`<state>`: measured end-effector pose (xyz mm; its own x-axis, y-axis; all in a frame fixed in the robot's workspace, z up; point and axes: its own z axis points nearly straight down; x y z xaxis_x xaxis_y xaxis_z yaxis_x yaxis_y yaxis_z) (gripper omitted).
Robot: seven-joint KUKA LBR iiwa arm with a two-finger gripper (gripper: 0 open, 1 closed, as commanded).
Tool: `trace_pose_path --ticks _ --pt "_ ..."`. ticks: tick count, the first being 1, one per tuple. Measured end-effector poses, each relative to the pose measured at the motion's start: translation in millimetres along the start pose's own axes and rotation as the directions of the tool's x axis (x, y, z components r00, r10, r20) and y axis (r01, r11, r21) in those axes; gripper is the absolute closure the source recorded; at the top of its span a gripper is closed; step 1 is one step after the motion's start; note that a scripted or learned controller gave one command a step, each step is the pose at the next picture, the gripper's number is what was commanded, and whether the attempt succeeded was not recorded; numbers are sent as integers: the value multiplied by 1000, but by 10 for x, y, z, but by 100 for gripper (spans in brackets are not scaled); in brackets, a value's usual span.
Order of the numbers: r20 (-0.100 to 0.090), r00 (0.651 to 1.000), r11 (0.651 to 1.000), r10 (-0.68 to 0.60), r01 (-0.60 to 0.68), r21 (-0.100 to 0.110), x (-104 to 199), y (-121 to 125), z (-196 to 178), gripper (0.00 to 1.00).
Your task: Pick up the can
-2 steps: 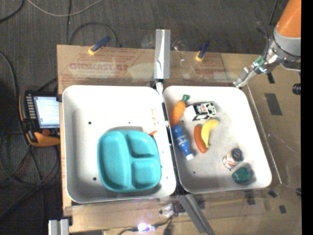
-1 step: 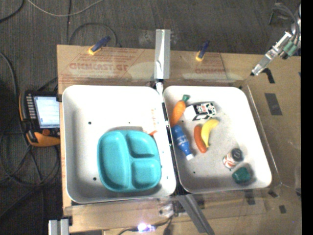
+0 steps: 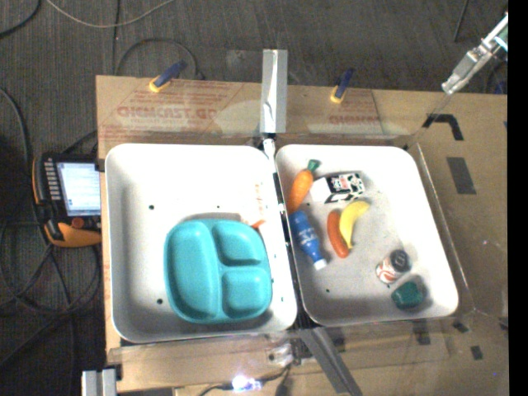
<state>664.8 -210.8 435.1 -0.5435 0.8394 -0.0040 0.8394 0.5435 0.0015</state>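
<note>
The can (image 3: 393, 267) is small, red and white with a grey top, and lies in the right bin (image 3: 429, 213) near its front right corner. A dark green object (image 3: 407, 294) sits just in front of the can, nearly touching it. A slim grey piece that looks like the tip of my gripper (image 3: 462, 68) hangs at the top right, over the bench behind the right bin and far from the can. Nothing is seen held in it.
The right bin also holds a banana (image 3: 355, 219) beside an orange-red piece (image 3: 336, 234), a blue bottle (image 3: 307, 239), a carrot (image 3: 301, 186) and a small black-and-white box (image 3: 345, 185). A teal divided plate (image 3: 219, 271) fills the front of the left bin (image 3: 132, 188).
</note>
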Motion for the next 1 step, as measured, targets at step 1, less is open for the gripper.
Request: trace_pose_path --ticks 1 --pt "-2 988 988 152 -152 2 391 -837 3 100"
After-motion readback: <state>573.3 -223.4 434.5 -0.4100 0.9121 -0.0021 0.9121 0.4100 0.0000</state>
